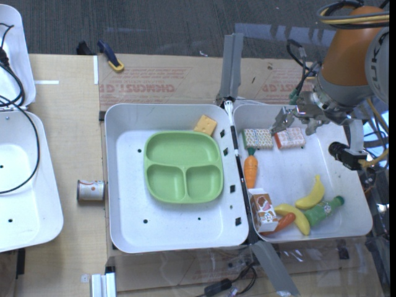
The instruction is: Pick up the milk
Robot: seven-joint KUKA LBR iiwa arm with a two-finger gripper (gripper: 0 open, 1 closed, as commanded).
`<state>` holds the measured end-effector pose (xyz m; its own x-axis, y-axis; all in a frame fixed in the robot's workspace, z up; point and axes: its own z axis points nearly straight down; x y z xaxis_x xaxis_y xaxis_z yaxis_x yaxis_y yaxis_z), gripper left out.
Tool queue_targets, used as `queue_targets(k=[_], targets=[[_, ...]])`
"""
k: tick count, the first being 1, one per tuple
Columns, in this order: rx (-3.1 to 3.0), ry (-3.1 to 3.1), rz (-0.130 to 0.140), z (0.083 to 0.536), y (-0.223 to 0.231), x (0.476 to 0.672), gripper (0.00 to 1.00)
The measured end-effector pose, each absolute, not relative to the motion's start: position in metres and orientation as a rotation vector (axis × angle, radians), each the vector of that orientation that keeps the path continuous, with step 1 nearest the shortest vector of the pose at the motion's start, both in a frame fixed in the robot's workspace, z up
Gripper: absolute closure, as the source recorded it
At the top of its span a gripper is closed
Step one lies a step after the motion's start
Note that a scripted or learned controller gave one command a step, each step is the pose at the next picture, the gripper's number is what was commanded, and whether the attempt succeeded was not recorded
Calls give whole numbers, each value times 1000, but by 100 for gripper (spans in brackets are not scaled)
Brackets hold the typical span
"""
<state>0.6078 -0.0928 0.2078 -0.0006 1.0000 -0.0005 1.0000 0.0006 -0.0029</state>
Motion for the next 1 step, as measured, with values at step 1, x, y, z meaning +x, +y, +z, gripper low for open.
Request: queue_targets(k=[1], targets=[[-2220, -2221, 4, 208, -93, 608, 0]])
